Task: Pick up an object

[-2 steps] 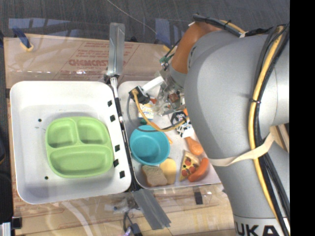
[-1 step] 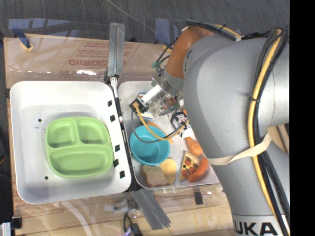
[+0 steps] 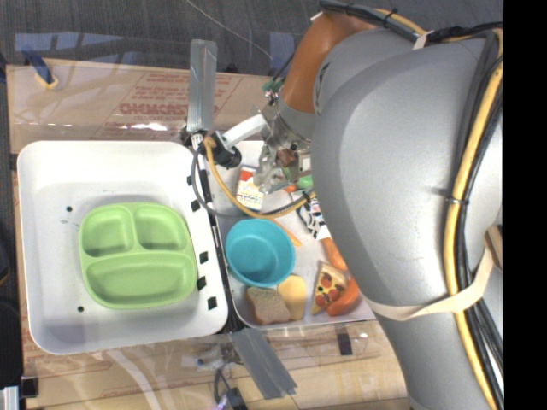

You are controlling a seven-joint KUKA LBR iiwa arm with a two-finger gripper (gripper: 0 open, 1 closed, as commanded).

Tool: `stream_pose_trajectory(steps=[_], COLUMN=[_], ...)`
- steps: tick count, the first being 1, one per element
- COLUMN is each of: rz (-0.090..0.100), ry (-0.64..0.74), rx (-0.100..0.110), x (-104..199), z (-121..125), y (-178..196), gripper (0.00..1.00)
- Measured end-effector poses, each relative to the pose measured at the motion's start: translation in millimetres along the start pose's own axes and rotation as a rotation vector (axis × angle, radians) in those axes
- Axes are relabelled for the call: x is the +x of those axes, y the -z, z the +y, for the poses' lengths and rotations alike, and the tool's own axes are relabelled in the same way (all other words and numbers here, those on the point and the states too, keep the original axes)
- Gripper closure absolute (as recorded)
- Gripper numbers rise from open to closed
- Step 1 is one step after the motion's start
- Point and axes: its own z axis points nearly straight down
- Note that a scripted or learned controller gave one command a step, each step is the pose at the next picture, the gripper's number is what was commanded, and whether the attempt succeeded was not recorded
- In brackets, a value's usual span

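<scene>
Gripper (image 3: 272, 165) low in right bin (image 3: 242, 313), just above the blue bowl (image 3: 260, 252), over a small carton (image 3: 249, 195). Finger state: cannot tell. Advice: centre on carton, descend straight, close only once it sits between.

A bench (image 3: 102, 101) topped with brown cardboard under clear plastic sheeting is seen from above. Two shallow white bins are set directly on it, side by side and touching along a shared middle edge. The left bin (image 3: 43, 229) is placed toward the bench's left edge, its rim close to the near edge. The right bin (image 3: 244, 314) is largely covered from the right. Strips of grey tape (image 3: 202, 75) are laid across the cardboard at the far and near sides, by the seam between the bins.
</scene>
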Motion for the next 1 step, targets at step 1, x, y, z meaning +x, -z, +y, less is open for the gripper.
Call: stream_pose_trajectory(steps=[1], rz=[-0.010], ry=[-0.037], rx=[0.002], x=[-60.1], z=[-50.1], y=[-3.7], gripper=[1.00])
